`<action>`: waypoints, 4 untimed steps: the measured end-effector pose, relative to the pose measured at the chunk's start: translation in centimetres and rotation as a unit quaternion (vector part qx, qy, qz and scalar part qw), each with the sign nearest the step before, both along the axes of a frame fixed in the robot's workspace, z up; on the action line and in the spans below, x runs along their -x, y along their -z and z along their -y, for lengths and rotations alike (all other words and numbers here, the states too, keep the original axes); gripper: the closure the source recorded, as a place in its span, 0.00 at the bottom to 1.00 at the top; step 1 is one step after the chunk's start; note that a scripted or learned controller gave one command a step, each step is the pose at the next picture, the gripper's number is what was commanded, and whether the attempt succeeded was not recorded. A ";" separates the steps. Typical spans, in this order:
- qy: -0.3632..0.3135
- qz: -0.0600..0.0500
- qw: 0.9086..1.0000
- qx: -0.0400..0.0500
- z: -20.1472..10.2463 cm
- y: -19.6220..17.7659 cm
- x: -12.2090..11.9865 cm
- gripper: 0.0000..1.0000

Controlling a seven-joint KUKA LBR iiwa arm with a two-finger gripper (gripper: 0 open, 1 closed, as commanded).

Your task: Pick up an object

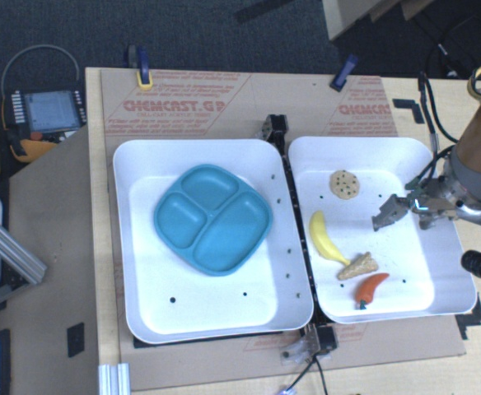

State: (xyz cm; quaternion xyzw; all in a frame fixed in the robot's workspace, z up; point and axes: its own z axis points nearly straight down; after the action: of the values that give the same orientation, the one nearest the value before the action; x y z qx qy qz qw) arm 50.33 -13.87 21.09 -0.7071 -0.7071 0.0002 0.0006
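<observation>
1. Bright, even overhead light washes the white bins [224, 323] almost featureless.
2. Shadows are soft and short, gathered under the blue plate [213, 218] and bin rims.
3. Focus is slightly soft throughout; the dark floor [183, 15] stays dim.

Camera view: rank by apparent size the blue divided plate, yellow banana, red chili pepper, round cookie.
1. Blue divided plastic plate, largest by far.
2. Yellow banana.
3. Red chili pepper and round chocolate-chip cookie: look about alike, the pepper longer and thinner; not ranked.
</observation>
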 end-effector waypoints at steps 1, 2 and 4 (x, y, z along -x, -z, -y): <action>0.000 0.000 1.000 0.000 -0.8 4.4 -0.1 0.00; 0.000 -0.003 1.000 -0.001 -1.2 9.6 0.4 0.00; 0.000 0.001 1.000 0.000 -1.3 11.6 0.3 1.00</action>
State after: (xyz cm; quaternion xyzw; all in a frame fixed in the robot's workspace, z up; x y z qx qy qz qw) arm 50.01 -12.58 9.49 -0.7073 -0.7069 -0.0005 -0.0002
